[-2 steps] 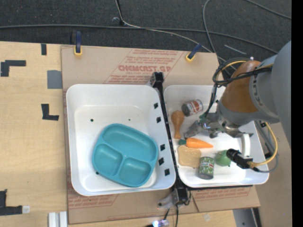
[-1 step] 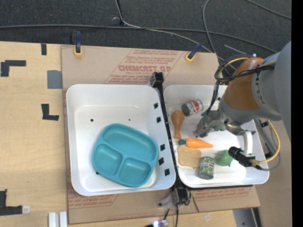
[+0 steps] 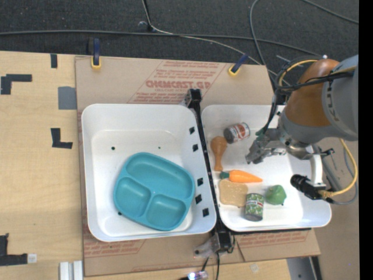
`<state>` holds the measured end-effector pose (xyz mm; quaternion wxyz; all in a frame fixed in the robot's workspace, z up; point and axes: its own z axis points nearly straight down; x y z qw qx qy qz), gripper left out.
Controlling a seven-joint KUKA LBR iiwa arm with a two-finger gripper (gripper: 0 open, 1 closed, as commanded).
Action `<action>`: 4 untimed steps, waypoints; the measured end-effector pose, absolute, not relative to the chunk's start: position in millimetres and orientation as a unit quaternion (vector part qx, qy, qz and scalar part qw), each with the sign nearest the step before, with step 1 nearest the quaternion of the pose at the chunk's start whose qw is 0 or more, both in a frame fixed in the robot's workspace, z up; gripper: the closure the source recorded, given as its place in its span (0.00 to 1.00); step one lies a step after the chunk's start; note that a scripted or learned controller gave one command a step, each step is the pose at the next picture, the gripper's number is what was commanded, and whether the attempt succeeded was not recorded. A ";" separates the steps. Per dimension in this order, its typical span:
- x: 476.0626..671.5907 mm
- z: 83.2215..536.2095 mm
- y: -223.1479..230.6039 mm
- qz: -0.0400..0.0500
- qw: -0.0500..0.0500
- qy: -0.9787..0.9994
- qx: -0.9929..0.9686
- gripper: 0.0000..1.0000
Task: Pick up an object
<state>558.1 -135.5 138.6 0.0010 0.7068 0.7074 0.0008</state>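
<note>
My gripper point(image 3: 257, 154) hangs over the right bin point(image 3: 303, 217), just above the orange carrot point(image 3: 245, 177) and to the right of the tan drumstick point(image 3: 218, 150). A small can with a red label point(image 3: 236, 132) lies up and to the left of the gripper. Lower in the same bin sit a slice of toast point(image 3: 232, 193), a green-labelled can point(image 3: 254, 206) and a green pepper-like piece point(image 3: 276, 194). Nothing shows between the fingers.
The left bin point(image 3: 96, 127) holds a teal divided plate point(image 3: 154, 190). A black divider point(image 3: 201, 150) runs between the bins. The arm's grey body and orange band point(image 3: 317, 101) cover the right bin's upper right. Cables cross the dark floor behind.
</note>
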 end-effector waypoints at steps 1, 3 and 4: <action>566.7 198.6 -135.4 0.001 0.002 0.708 0.707 1.00; 569.8 287.8 -134.3 0.001 0.002 0.708 0.707 1.00; 576.5 284.0 -83.7 0.000 0.000 0.709 0.705 1.00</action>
